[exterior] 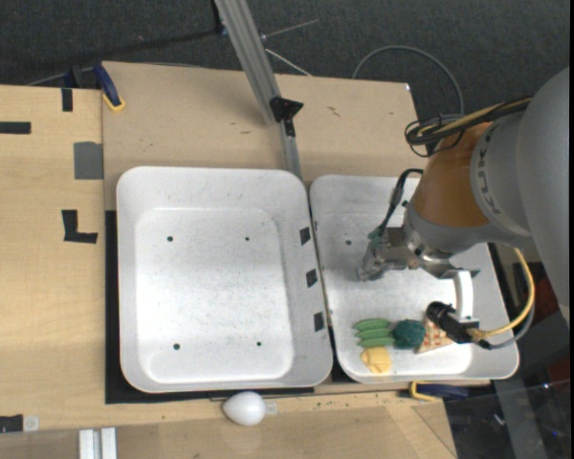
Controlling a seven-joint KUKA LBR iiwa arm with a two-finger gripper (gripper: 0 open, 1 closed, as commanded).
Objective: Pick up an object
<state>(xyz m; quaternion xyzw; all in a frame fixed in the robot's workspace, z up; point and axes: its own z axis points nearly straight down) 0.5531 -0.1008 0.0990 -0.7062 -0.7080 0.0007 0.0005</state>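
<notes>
Two shallow white bins sat side by side on the counter (pixel 201 122): the left bin (pixel 210 275) and the right bin (pixel 349 213). One arm (pixel 459 185) reached in, ending in one hand (pixel 373 268). In the right bin's near part lay a small cluster of four things: one green ridged piece (pixel 370 329), one dark green tufted piece (pixel 408 333), one yellow piece (pixel 376 359), and one tan and brown piece (pixel 440 338) whose kind could not be made out. One white egg-shaped thing (pixel 244 408) lay on the counter just outside the left bin's near edge. One metal pole (pixel 253 51) slanted across the counter's far side. Two yellow and blue clamps showed, one (pixel 110 89) at the far left corner and one (pixel 435 388) at the near edge.
</notes>
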